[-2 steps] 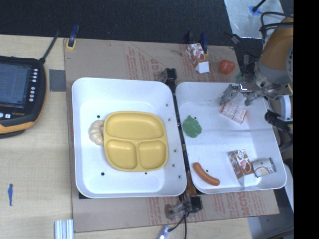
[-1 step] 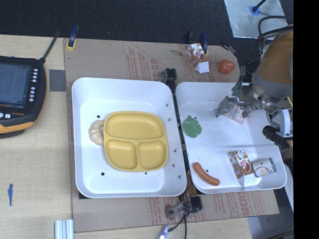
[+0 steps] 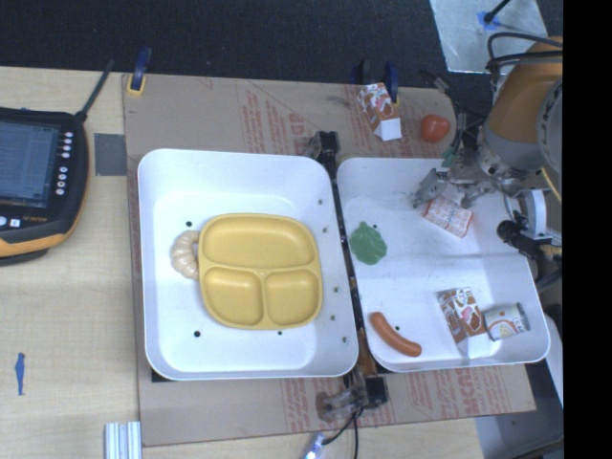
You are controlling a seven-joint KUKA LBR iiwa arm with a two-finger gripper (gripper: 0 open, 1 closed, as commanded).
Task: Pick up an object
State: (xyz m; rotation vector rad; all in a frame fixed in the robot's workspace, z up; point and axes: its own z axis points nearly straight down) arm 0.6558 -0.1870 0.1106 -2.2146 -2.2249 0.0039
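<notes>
Cardboard is covering the tabletop (image 3: 96, 304) beneath two shallow white bins. The left bin (image 3: 163, 189) is holding a yellow divided tray (image 3: 259, 270), and a pale beige ridged object (image 3: 185, 253) is peeking out from under the tray's left edge, touching it.

The right bin (image 3: 402, 175) is carrying several things. A green leafy piece (image 3: 367, 243) is lying near its left wall. An orange-red sausage (image 3: 395, 334) is resting at a slant near the front left corner. A brown-and-white carton (image 3: 460, 314) is lying flat toward the front right, and a small can-like container (image 3: 505, 322) is lying on its side just beside it. A red-and-white packet (image 3: 448, 217) is sitting tilted near the back of this bin.

The grey arm (image 3: 521, 113) is reaching in from the right, and the pincer (image 3: 451, 185) is hanging directly over the red-and-white packet. Its dark fingers are spreading apart to either side above the packet, and nothing is showing between them; whether they are touching the packet I cannot tell.

Behind the bins, a small red-and-white carton (image 3: 380, 109) is standing on the cardboard, with a red tomato (image 3: 435, 127) near it. A black and orange control pendant (image 3: 38, 182) is lying at the far left of the tabletop.
</notes>
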